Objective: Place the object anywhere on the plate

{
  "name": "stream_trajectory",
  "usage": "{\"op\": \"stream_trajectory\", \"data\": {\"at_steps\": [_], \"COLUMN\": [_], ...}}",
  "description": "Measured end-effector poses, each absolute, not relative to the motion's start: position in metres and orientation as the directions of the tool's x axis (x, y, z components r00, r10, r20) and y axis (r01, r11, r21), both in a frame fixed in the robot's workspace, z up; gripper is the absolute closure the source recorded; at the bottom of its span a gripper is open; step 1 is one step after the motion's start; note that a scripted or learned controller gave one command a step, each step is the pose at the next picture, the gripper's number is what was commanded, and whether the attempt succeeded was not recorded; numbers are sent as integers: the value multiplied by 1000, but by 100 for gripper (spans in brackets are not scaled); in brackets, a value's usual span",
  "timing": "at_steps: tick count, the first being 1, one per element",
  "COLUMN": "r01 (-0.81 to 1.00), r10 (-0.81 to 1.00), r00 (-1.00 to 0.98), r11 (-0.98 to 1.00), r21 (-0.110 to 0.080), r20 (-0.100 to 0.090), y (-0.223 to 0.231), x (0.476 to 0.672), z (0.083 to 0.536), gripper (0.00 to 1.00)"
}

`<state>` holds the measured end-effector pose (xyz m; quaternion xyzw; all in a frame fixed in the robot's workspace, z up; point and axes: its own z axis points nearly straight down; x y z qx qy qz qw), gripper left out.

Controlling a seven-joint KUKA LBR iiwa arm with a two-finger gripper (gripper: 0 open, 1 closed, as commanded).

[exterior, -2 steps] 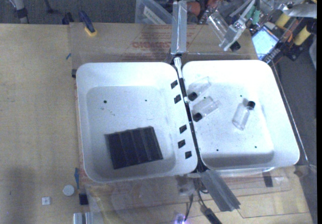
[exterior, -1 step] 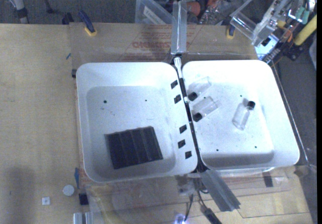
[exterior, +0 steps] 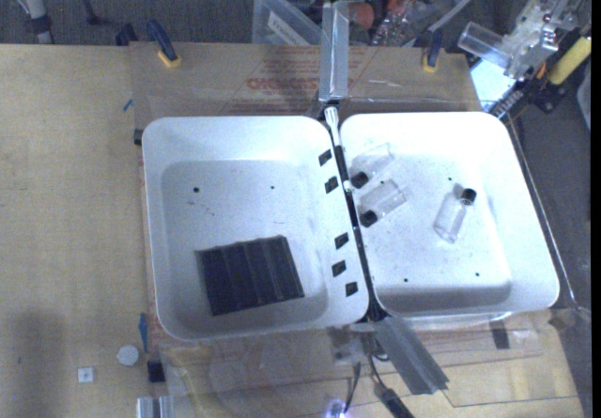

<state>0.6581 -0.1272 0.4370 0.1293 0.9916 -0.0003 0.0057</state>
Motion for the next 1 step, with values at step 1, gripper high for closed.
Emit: {"op": "stream_trajectory", "data": {"at_steps": [1], "r01": [80], "r10": [80], "r00": [-997], "r11": [997], "r21": [-3], "r20": [-12], "y": [-224], "x": [652], "z": [437], "gripper": [100]}}
